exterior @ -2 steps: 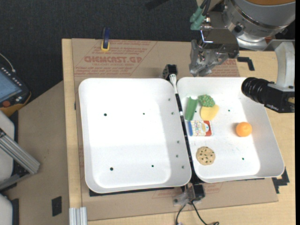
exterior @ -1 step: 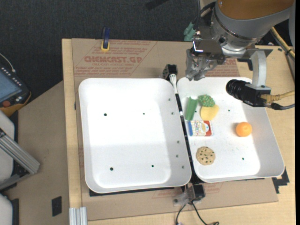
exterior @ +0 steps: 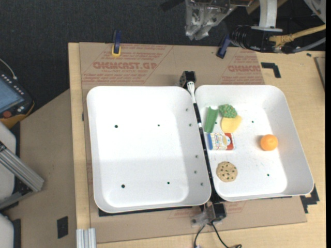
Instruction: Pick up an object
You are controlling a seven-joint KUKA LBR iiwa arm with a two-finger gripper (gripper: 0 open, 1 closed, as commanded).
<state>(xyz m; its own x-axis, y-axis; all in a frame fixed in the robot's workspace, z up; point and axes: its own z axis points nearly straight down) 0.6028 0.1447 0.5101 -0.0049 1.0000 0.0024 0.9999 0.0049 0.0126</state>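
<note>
The right bin (exterior: pixel 282 112) holds several small items along its left side: a green cylinder (exterior: pixel 210 119), a broccoli floret (exterior: pixel 226 110), a yellow piece (exterior: pixel 230 124), a white and red carton (exterior: pixel 222 141), a cookie (exterior: pixel 226 171), and an orange ball (exterior: pixel 268 142) farther right. My gripper (exterior: pixel 200 29) hangs high at the top of the view, beyond the bins' far edge, with nothing seen between its fingers. It is well away from every item.
The left bin (exterior: pixel 103 138) sits beside the right one on a cardboard sheet (exterior: pixel 155 61). Blue clamps (exterior: pixel 116 48) pin the sheet at the back. A black clip (exterior: pixel 187 78) sits between the bins at the far edge.
</note>
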